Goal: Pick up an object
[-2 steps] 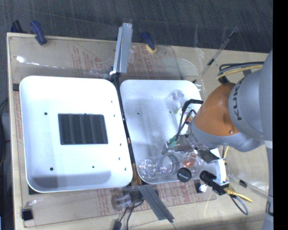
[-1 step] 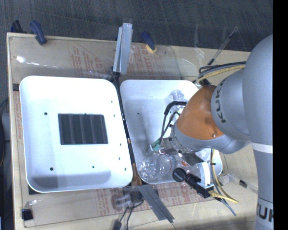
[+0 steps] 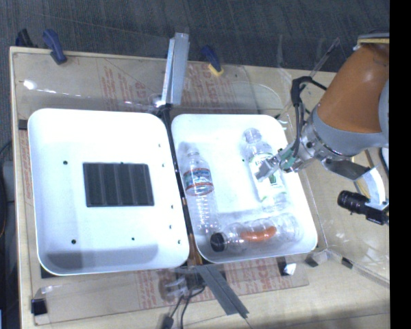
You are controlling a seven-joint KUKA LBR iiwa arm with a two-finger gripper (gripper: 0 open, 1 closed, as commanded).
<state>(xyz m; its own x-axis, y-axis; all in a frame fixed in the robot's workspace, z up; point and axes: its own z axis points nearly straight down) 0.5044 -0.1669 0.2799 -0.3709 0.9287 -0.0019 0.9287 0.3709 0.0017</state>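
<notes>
Black-capped bottle (image 3: 255,234) lying nearest; labels unreadable; pincer (image 3: 272,168) over right bin's (image 3: 222,127) bottle (image 3: 262,166), grip state unclear.

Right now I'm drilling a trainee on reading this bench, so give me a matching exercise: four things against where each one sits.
Things:
1. dark ribbed panel
2. bottle with red-blue label
3. black-capped bottle
4. gripper

Places:
A. lying along the right bin's near edge
B. right bin's left side
C. over the clear bottle at the right bin's right side
D. middle of the left bin

Pairs: 1-D, 2-B, 3-A, 4-C
</notes>
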